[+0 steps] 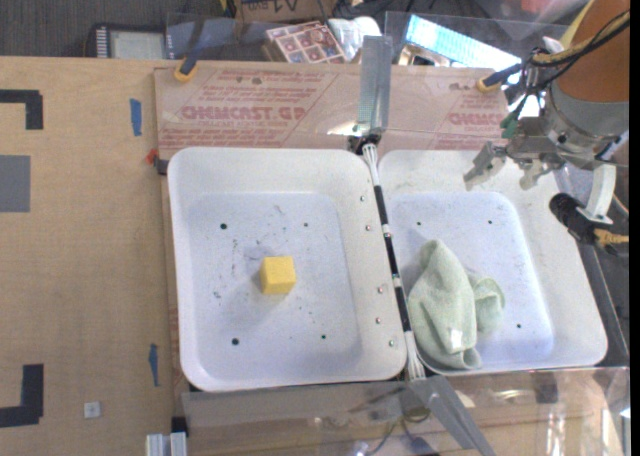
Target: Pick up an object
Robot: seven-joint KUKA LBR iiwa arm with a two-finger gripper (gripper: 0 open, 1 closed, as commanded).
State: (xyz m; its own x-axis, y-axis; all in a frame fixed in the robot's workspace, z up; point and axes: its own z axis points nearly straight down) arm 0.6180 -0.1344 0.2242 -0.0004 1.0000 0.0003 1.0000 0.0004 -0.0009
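A small yellow block lies near the middle of the left bin. A crumpled pale green cloth rests against the near left side of the right bin. My gripper hangs above the far edge of the right bin, well away from the cloth and high over the bin floor. Its two fingers are spread apart with nothing between them.
A metal divider rises behind the seam between the bins. A clear sheet with red lettering stands along the far side. Brown bench board lies to the left of the bins.
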